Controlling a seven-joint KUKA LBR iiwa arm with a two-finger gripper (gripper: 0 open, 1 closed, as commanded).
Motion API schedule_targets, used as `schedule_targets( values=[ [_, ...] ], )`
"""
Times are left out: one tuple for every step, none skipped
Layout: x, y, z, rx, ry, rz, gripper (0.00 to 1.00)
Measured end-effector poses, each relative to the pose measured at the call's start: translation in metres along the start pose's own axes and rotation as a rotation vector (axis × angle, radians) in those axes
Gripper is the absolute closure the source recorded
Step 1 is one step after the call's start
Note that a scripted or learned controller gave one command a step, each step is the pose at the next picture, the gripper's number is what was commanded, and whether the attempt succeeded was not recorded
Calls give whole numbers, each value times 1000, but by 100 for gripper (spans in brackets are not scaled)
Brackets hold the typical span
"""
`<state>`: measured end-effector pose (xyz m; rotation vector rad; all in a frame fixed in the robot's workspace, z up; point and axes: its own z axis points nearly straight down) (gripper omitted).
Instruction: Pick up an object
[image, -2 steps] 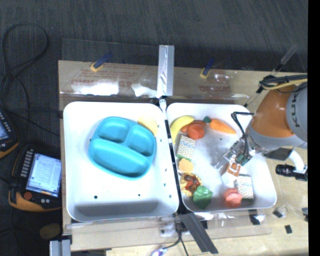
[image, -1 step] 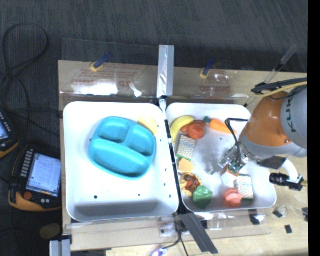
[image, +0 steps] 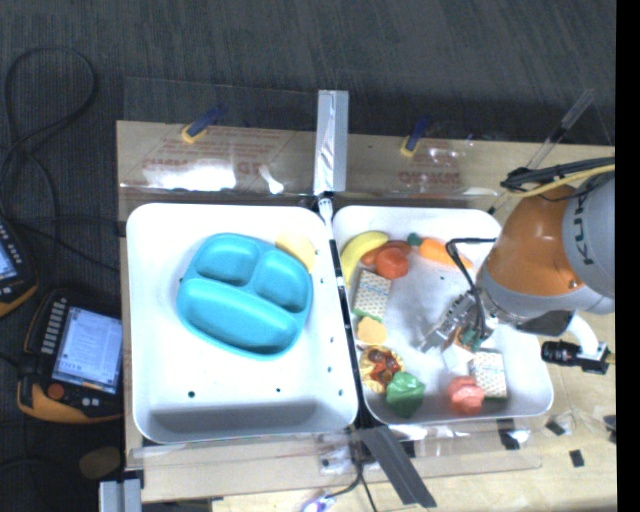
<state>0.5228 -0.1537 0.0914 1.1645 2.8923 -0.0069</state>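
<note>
My gripper (image: 445, 332) hangs low over the middle of the right bin (image: 520, 405), its metal fingers pointing down and left. Toy food lies around it: a yellow banana (image: 360, 247), a red tomato (image: 391, 262), an orange carrot (image: 437, 249), a checked sponge-like block (image: 372, 295), a green pepper (image: 404, 390), a pink-red piece (image: 464, 394) and a second checked block (image: 489, 372). Nothing is visibly between the fingers.
The left bin (image: 160, 400) holds a blue divided plate (image: 245, 292) with a yellow piece (image: 297, 250) at its far right edge. A metal divider (image: 331, 140) stands behind the bins. A handheld pendant (image: 75, 350) lies off the bench at left.
</note>
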Motion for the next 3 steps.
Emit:
schedule_targets(
  values=[
    [-30,25,3,5,19,255,100],
    [-87,3,4,6,13,712,100],
    [-83,9,5,5,26,705,0]
  ],
)
